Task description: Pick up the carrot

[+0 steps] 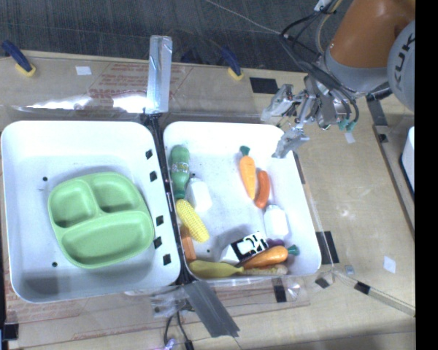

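From my seat I see the gripper (290, 122) hanging over the top right corner of the right bin (306, 224), its fingers spread apart with nothing between them. The carrot (247, 175) lies in the upper right part of that bin, green top pointing away from me, and touching its right side is a darker orange sausage-like piece (262, 187). It sits just below and left of the gripper, not touched by it. The same bin holds a green bottle-shaped item (179, 168) along the left wall, a corn cob (192, 220) below it, two white blocks (276, 222), a black-and-white tagged piece (249, 246), a second carrot-like toy (266, 256) and a yellow banana (214, 269) along the bottom wall. The left bin (14, 195) carries a green divided plate (100, 218). Both bins sit on a pale wooden bench (365, 217) with clear plastic sheeting and a printed cardboard sheet (124, 82) behind them. A strip of silver tape (159, 71) rises from the seam between the bins, blue clamps (18, 57) hold the far edge, and beyond the bench there is dark carpeted floor (95, 9).
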Available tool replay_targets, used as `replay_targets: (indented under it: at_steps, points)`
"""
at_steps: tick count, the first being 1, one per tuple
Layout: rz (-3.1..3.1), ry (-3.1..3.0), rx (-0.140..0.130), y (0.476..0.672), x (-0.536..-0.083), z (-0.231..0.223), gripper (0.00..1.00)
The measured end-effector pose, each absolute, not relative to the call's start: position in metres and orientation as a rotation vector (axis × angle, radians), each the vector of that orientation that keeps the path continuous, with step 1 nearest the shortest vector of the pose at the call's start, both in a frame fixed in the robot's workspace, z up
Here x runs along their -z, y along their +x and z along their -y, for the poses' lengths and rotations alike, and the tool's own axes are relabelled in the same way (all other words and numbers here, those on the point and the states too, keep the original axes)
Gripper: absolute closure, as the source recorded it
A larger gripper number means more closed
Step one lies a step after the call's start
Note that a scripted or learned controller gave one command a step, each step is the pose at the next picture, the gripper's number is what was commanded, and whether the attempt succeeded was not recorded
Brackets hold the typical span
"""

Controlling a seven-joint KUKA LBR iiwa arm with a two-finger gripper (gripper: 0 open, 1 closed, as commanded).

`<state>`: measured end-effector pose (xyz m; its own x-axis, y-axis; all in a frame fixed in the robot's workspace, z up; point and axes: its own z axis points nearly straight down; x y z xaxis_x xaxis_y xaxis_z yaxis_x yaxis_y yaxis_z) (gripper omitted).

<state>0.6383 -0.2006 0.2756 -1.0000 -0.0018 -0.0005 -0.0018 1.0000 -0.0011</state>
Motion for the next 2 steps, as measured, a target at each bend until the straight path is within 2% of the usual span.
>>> replay_targets:
  at_steps: [1,2]
  points:
    - [-3.147,0.267,-0.006,0.653,-0.101,0.202,0.0]
    - [-3.127,0.251,0.002,0.659,-0.123,0.202,1.0]
